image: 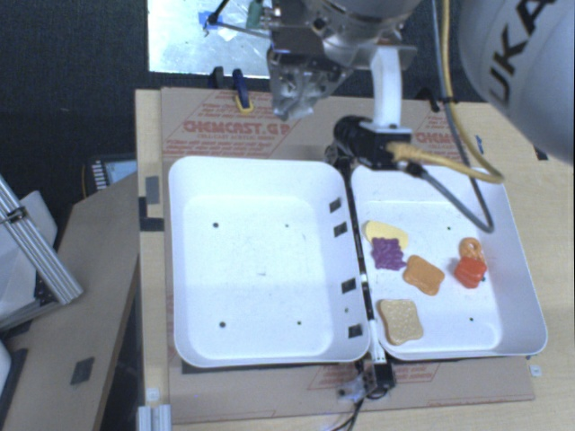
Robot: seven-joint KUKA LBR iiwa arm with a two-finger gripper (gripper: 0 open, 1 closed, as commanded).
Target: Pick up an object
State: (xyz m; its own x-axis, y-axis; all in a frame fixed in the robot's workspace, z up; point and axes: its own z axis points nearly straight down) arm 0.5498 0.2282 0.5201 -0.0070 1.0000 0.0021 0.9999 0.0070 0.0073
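Now, gripper (pixel 292 97): raised over the bench beyond the bins; finger state unclear.
Right bin (pixel 512 268): yellow piece (pixel 388 233), purple piece (pixel 388 255), orange piece (pixel 423 275), red piece (pixel 471 269), toast (pixel 401 321).
Left bin (pixel 252 259): beside it, touching.

Two white bins: the left bin (pixel 252 268) and the right bin (pixel 512 268). Against the right bin as reference, five small objects lie inside it: one yellow piece (pixel 386 233), one purple piece (pixel 389 254), one orange piece (pixel 423 275), one tan toast-shaped piece (pixel 401 321), and one red-and-orange item (pixel 471 263), possibly two pieces touching; the view is too coarse to separate them.
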